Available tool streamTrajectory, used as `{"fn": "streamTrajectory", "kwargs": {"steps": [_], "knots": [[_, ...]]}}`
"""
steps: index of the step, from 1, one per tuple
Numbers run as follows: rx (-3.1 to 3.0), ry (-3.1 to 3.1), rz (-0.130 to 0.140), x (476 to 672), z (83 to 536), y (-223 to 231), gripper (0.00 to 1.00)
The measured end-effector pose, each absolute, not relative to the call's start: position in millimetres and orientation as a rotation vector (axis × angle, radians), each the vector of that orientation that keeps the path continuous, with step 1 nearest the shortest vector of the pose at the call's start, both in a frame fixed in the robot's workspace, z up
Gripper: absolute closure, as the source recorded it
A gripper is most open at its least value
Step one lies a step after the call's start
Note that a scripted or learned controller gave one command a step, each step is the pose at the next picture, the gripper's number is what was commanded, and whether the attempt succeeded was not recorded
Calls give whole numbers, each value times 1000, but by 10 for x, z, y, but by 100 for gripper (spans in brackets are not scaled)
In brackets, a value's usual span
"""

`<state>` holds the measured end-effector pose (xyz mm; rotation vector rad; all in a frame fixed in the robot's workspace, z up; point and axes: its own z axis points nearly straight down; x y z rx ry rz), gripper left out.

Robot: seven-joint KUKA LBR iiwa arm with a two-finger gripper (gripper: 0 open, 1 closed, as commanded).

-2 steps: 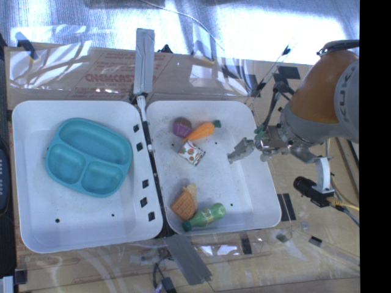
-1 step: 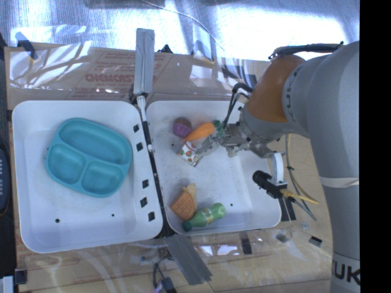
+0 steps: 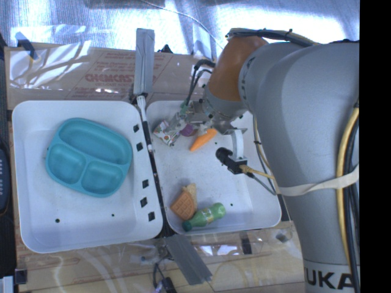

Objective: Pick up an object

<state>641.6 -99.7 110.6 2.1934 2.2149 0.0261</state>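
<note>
The grey arm with its orange band (image 3: 235, 66) reaches in from the right and bends down over the far end of the right-hand shallow white bin (image 3: 259, 206); its two-finger gripper (image 3: 197, 116) sits low among a small cluster of things there, and whether it is wide, narrow or closed on anything cannot be told, since the wrist and cables hide it; just left of it lies a crumpled silvery wrapper with red and white print (image 3: 166, 131), and just on its near side an orange carrot-shaped toy (image 3: 203, 140), with a small purple piece (image 3: 188, 129) between them; which of these is the target is not clear, though all three are close enough to be candidates.

Well apart, at the near end of the same bin, lie a tan waffle-cone toy (image 3: 185, 202) and a green plastic bottle on its side (image 3: 206, 217), touching or nearly so; the left-hand bin (image 3: 30, 224) holds a teal divided plastic plate (image 3: 89, 156).

To do the step well, the closing should centre on one thing only; the carrot looks firm and narrow, so a grasp across its width ought to hold; the wrapper seems thin and likely to slip or drag its neighbours; lift straight up, slowly, and check before travelling.
</note>
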Motion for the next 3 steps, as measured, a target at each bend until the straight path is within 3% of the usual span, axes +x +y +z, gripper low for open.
{"fn": "streamTrajectory", "kwargs": {"steps": [1,2,3], "knots": [[2213,2225,2,6562,947,-1601,0],[2206,2236,-1,6565,1044,-1575,100],[2198,2244,-2,6571,1146,-1564,100]]}}
